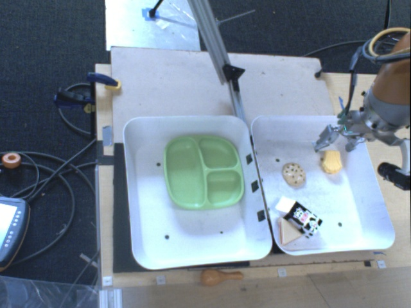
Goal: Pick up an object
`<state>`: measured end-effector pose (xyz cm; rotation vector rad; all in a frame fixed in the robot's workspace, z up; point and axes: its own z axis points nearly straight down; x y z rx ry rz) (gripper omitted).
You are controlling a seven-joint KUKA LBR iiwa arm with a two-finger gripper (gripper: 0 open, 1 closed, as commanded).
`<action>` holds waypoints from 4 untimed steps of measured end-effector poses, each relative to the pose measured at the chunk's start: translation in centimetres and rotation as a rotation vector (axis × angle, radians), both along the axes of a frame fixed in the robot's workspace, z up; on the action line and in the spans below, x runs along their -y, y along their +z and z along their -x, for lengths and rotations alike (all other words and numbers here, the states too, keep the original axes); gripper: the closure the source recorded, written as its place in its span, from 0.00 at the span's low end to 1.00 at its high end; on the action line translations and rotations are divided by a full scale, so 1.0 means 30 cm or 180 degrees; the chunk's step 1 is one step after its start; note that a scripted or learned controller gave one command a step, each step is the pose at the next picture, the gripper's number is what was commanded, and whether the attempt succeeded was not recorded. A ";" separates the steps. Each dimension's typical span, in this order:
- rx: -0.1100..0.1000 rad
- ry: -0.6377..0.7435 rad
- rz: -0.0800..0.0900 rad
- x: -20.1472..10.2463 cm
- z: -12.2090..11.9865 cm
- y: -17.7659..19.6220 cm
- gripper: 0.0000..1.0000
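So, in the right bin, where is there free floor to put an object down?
In the right bin, the floor is bare between the cookie and the far right wall, below the yellow piece. Another free patch lies at the top left corner, above the cookie. It is crowded near the lower left, around the black-and-white carton, and under the gripper.

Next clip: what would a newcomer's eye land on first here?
Likely the green divided plate, alone in the left bin. Next, the gripper hanging above the right bin, just over a small yellow object, with a cookie beside it.
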<state>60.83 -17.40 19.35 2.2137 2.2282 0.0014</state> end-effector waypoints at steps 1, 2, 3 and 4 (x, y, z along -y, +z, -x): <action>0.0000 0.0002 0.0001 0.000 0.000 0.000 0.00; -0.0012 -0.0015 0.0002 0.024 -0.013 -0.152 0.00; 0.0017 -0.0018 0.0015 0.028 -0.020 -0.312 0.00; 0.0042 -0.0016 0.0015 0.028 -0.028 -0.262 1.00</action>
